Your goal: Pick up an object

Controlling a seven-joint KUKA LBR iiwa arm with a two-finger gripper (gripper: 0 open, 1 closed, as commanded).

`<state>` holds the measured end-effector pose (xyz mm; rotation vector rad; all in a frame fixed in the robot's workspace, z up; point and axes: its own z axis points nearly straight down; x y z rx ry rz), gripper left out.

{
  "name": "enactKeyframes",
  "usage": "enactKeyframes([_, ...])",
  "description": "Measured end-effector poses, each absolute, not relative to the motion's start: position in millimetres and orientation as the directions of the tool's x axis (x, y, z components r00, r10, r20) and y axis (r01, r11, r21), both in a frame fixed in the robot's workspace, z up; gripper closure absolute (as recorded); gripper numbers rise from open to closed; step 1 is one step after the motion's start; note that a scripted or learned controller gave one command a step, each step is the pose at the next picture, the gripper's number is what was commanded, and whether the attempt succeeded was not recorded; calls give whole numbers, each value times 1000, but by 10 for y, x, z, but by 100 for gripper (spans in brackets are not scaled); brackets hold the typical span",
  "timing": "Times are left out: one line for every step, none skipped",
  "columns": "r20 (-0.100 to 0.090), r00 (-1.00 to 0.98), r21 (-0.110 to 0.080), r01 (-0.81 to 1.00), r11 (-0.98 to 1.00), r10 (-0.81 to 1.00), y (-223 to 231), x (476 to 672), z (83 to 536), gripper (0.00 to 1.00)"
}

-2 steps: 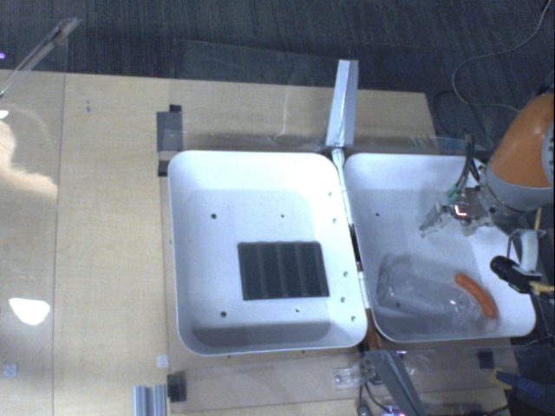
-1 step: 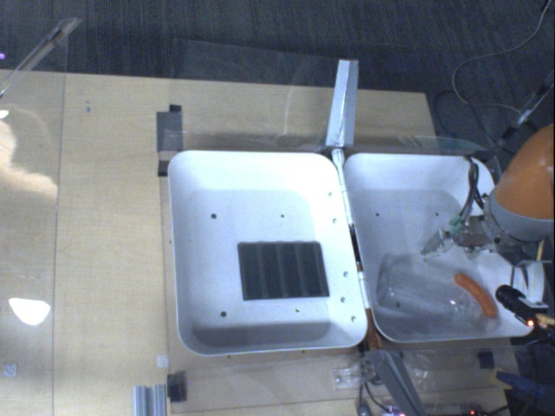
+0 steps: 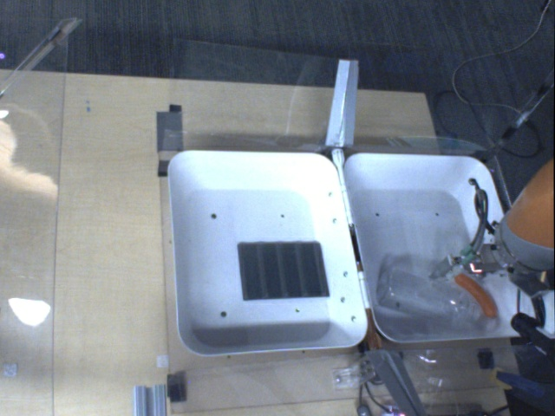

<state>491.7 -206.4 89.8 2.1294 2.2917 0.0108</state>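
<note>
In the right bin (image 3: 408, 180), my gripper (image 3: 466, 264) reaches in from the right, low over the floor near the right wall. Just below and to the right of it lies a small orange sausage-shaped object (image 3: 479, 295), close to or touching the gripper's tip; I cannot tell which. A clear, see-through plastic object (image 3: 414, 291) lies left of the orange one on the bin floor. A dark ribbed rectangular block (image 3: 283, 269) rests flat in the middle of the left bin (image 3: 199, 198).
The arm's grey body with its orange band (image 3: 531, 219) hangs over the right bin's right wall. A metal post (image 3: 342, 102) stands behind the seam between the bins. Cables and clamps (image 3: 390, 380) sit along the bench's front edge.
</note>
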Motion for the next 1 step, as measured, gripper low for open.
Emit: enactKeyframes([-8, -76, 23, 997, 76, 997, -2058, 4956, 1021, 100])
